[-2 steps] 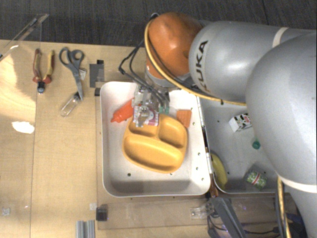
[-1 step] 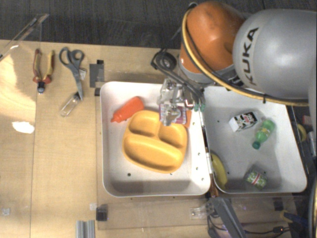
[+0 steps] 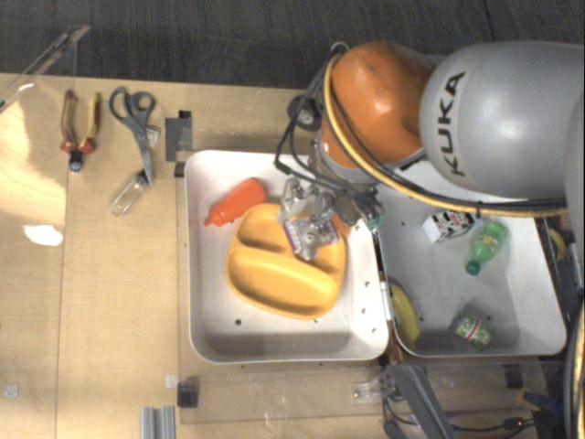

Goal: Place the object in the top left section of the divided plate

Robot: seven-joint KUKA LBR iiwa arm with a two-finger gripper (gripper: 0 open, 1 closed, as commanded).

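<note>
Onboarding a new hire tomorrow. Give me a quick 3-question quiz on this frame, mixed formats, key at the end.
1. True or false: the yellow plate lies in the left bin.
2. What lies just left of the plate's upper edge? A) orange carrot-shaped toy B) green bottle C) scissors
3. Fill in: the gripper is over the plate's upper ____ part.

Key: 1 true; 2 A; 3 right.
</note>
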